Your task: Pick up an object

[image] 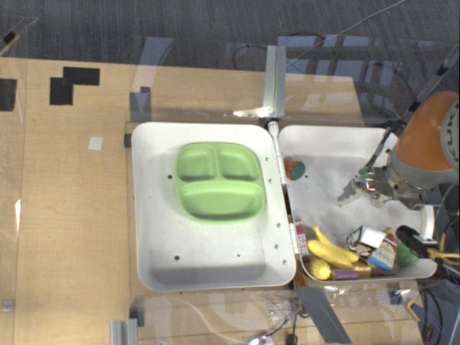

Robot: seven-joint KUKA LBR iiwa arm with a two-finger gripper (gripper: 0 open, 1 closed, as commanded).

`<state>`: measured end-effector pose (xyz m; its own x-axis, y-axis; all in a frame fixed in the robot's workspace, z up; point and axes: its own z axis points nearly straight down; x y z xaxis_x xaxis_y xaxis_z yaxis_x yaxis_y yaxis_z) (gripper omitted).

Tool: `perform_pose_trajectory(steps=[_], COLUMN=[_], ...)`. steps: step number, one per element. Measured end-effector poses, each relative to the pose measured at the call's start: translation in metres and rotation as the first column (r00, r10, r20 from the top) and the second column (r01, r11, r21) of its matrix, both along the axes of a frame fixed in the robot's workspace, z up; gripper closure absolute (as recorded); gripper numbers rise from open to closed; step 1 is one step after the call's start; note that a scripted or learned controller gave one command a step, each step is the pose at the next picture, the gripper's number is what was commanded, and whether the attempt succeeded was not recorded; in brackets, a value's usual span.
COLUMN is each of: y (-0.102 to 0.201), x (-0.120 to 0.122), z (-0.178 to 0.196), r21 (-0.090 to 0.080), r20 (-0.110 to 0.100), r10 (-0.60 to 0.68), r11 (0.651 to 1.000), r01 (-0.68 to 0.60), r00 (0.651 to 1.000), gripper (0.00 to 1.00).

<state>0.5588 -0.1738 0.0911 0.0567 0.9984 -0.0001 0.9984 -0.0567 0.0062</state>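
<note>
- Table (72, 192): two white bins side by side.
- Left bin (147, 214): a green plate (219, 180) with three compartments lies flat, roughly centred and slightly toward the far side. Compartments are bare.
- Right bin (323, 200): holds all the loose items.
- Arm (431, 146) comes in from the right, with the orange band over the bin's right edge.
- Pincer (359, 196) is over the right half of the right bin, about mid-depth, above bare floor.
- Pincer state: fingers (345, 196) look splayed apart with nothing between them. It is holding nothing.
- I can't tell whether the tips touch the bin floor.
- Red-green item (293, 169): small, alone near the far-left corner of the right bin, just beside the divider. It is well apart from the pincer.
- Bananas (330, 249): yellow, at the near-left of the right bin, by the near wall.
- Purple pen (346, 273): lies along the near wall, touching the bananas.
- Carton (370, 237): small and white, tilted, just right of the bananas. It is the item nearest the pincer, but not under it.
- Box (386, 254): red, white and blue, against the carton on the near-right side.
- Green item (406, 256): in the near-right corner, beside the box. Too small to identify.
- The pickable items sit in a cluster along the near wall, nearer the camera than the pincer.
</note>
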Motion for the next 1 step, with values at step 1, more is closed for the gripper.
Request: perform_pose_trajectory(steps=[1], y=[0.0147], x=[-0.0653], z=[-0.0004], r21=[-0.005], r20=[0.013], r10=[0.093], r11=[0.996], r01=[-0.093], r00=[0.996], gripper=[0.00])
